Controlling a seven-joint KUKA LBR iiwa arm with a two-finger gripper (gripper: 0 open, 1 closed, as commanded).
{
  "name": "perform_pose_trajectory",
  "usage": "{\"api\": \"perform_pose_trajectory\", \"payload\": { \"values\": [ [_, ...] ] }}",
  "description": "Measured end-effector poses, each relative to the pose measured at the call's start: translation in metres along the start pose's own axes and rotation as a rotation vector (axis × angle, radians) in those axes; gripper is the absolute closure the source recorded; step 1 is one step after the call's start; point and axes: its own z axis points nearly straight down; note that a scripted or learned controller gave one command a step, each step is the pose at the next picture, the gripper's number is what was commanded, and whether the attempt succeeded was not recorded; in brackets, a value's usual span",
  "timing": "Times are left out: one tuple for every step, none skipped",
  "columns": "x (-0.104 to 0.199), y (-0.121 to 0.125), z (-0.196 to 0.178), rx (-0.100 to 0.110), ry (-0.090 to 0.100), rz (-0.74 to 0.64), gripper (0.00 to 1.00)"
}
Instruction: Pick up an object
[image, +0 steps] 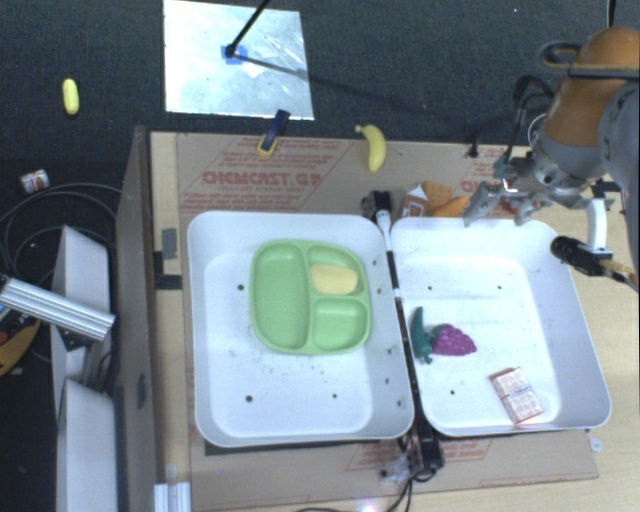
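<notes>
Above the far rim of the right bin: my claw (503, 203) hangs here, past the bin's back edge, over the cardboard sheet (300, 170) beneath both bins.
My claw's state: I cannot tell how it stands; from this slant it is a small blurred cluster of metal, and nothing shows held in it.
My arm: the orange band (590, 105) sits up and to the right of my claw, grey links beyond it toward the view's right.
Right bin (575, 330): just below my claw, nearer the camera.
Purple grape bunch (452, 341): well down from my claw and a little left, lying on the right bin's floor, its green leaf part turned toward the divide between the bins.
Small red-and-white packet (516, 393): further down still, near the right bin's front corner, apart from the grapes.
Left bin (215, 300): well to my claw's left and below.
Green divided plate (285, 300): in the left bin's middle, with a pale yellow piece (335, 277) lying in its upper right compartment.
Yellow banana (374, 147): left of my claw and slightly farther back, on the cardboard outside the bins.
Orange item (440, 197): just left of my claw on the cardboard, too blurred to identify.
</notes>
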Motion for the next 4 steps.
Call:
{"api": "perform_pose_trajectory", "payload": {
  "values": [
    [-0.058, -0.009, 0.041, 0.020, 0.001, 0.012, 0.00],
    [-0.063, -0.070, 0.102, 0.028, 0.006, 0.011, 0.00],
    [-0.018, -0.115, 0.016, 0.016, 0.006, 0.004, 0.00],
    [0.035, -0.114, 0.053, 0.022, 0.007, 0.001, 0.00]
  ]
}}
